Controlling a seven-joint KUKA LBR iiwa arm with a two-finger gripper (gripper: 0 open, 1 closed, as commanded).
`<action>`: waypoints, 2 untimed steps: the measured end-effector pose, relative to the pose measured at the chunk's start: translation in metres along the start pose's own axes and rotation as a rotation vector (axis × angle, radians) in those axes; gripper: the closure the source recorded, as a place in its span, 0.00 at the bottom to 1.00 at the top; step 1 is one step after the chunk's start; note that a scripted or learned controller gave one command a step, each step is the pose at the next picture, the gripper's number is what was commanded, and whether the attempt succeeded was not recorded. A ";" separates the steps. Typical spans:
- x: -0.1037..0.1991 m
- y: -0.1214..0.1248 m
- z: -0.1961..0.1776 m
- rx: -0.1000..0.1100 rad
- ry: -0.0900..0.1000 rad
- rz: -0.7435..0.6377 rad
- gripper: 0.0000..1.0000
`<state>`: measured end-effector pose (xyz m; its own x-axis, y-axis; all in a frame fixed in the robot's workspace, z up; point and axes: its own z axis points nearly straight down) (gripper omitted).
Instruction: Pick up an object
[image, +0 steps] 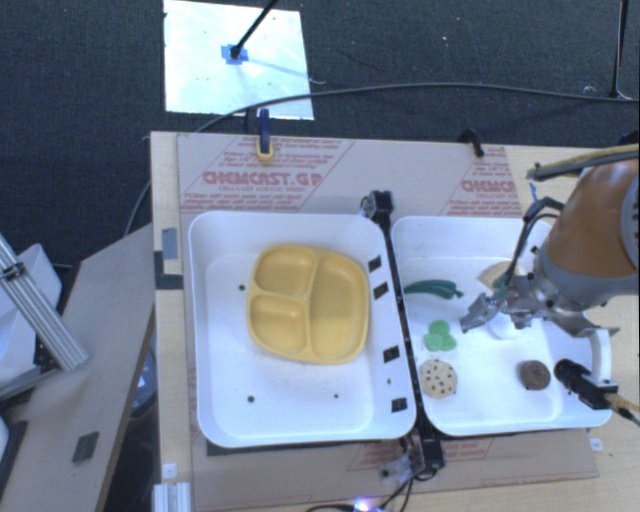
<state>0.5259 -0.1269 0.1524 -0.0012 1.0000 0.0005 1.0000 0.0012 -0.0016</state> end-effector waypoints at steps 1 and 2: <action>0.006 0.002 0.061 0.000 0.000 0.001 0.00; 0.005 0.004 0.047 -0.004 -0.001 0.001 1.00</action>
<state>0.5294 -0.1218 0.1051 0.0000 1.0000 -0.0007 1.0000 0.0000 0.0028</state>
